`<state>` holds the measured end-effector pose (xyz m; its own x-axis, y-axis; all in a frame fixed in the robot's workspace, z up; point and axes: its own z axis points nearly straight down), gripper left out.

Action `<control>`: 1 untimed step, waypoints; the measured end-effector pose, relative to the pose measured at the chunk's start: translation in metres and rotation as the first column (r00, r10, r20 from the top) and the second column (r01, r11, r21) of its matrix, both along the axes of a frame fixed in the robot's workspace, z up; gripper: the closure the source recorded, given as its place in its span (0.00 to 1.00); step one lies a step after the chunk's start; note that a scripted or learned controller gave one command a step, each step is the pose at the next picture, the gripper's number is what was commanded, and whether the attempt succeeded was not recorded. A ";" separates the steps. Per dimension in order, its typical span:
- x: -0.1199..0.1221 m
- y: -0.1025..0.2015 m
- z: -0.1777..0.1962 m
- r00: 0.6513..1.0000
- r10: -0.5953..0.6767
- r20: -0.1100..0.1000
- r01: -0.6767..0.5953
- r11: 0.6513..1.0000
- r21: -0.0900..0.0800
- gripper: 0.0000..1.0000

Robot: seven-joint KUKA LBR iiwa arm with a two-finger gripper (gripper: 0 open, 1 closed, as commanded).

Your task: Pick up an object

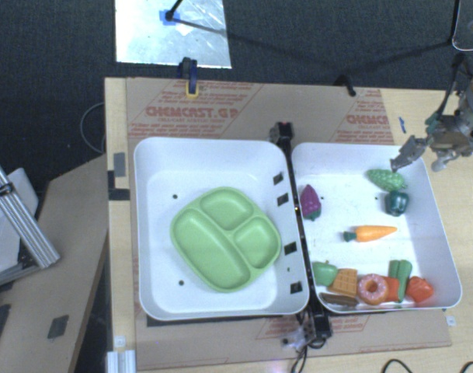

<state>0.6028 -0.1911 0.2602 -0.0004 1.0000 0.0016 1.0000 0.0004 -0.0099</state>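
You had two white bins side by side on the bench. The left bin [154, 208] held a green divided plate [224, 239], lying flat and a little toward its right wall. The right bin [442, 231] held the toy food. A purple eggplant [309, 201] lay near its left wall. A bumpy green piece [387, 179] sat toward the upper right, with a dark teal piece [397, 202] just below it. An orange carrot [372, 233] lay in the middle, pointing right. Along the near wall the rest were crowded together: a green apple-like piece [325, 273], a waffle [346, 282] touching it, a pink donut [371, 288], a green stalk [400, 270] and a red piece [419, 288].

You could not have named the teal piece or the red one with any certainty; both were small and partly covered by neighbours. A dark strip lay under the waffle, too hidden to make out.

The gripper [403, 158] reached in from the right, over the upper right corner of the right bin, its tip just above the bumpy green piece and beside it. Most of the arm was cut off by the edge. Whether the jaws were released or clenched, I cannot tell; nothing was visibly between them.
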 end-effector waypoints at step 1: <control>0.002 0.001 0.007 1.000 0.003 0.011 -0.003 1.000 -0.002 0.00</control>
